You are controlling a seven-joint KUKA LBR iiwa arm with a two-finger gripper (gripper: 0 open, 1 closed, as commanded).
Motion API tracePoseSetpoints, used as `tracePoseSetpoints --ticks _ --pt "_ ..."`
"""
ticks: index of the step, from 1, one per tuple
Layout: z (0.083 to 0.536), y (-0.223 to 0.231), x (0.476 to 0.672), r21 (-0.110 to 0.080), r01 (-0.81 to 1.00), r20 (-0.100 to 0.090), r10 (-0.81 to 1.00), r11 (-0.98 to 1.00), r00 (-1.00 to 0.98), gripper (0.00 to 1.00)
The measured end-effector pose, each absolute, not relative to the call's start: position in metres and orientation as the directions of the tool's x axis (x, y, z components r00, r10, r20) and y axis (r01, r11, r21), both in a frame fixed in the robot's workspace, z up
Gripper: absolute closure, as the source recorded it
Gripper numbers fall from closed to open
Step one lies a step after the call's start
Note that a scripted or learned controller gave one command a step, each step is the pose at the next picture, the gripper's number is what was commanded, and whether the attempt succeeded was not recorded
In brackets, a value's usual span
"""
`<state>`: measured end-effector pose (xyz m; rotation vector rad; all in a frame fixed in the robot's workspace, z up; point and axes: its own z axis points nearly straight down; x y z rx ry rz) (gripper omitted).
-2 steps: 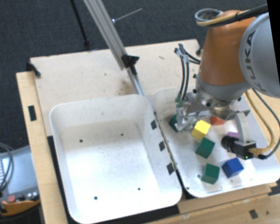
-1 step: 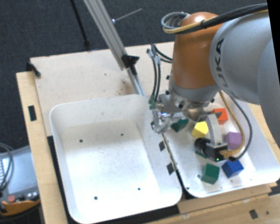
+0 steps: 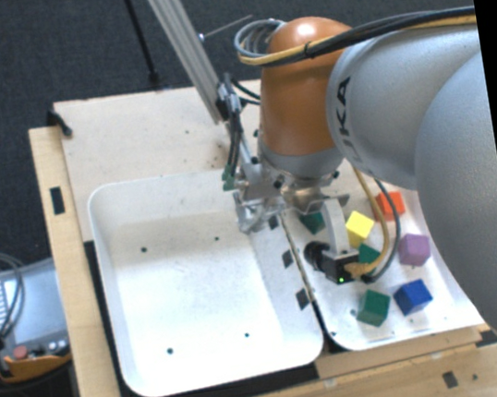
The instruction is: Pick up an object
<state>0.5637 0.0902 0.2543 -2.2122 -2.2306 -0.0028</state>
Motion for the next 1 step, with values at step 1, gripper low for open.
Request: tracePoseSetpoints --ticks 1 --pt "0.2544 0.0861 0.5633 0.000 1.000 -0.001 1.000 0.004 -0.004 0.00"
